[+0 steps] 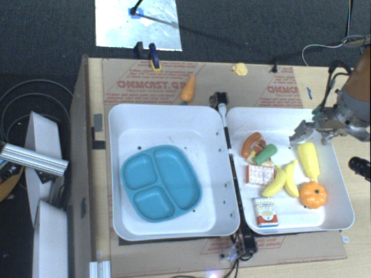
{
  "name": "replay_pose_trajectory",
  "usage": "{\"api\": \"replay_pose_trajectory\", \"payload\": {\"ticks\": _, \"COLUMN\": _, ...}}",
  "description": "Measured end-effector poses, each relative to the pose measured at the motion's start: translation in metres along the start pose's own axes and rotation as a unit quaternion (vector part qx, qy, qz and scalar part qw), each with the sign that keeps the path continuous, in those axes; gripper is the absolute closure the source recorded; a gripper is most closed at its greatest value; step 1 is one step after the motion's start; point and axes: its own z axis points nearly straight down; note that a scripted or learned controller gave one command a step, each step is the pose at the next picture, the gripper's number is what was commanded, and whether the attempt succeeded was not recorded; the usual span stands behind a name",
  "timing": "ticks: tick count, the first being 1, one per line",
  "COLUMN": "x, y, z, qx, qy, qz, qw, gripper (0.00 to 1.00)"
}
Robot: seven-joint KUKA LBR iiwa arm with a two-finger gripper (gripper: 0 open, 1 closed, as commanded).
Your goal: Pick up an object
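The right bin [333, 172] holds several toy foods. A red hot dog [252, 143] and a green piece [266, 153] lie at its left, above a small cracker pack [260, 173]. A banana [279, 180] lies in the middle, with a yellow corn cob [308, 160] to its right. An orange pumpkin [313, 194] and a small red-and-white box [266, 212] sit at the front. My gripper [306, 132] hangs over the bin's back right part, just behind the corn cob, with nothing visibly in it.
The left bin [133, 126] holds a blue divided plate [160, 182]. An orange carrot [187, 89] and a small yellow piece [240, 69] lie on the cardboard behind the bins. A divider rail [230, 161] runs between the bins. The arm [356, 106] enters from the right.
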Motion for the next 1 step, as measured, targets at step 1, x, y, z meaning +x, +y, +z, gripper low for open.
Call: {"api": "replay_pose_trajectory", "payload": {"ticks": 1, "x": 0.019, "y": -0.0318, "z": 0.106, "qx": 0.005, "qy": 0.002, "qz": 0.001, "qw": 1.0, "gripper": 0.0}}
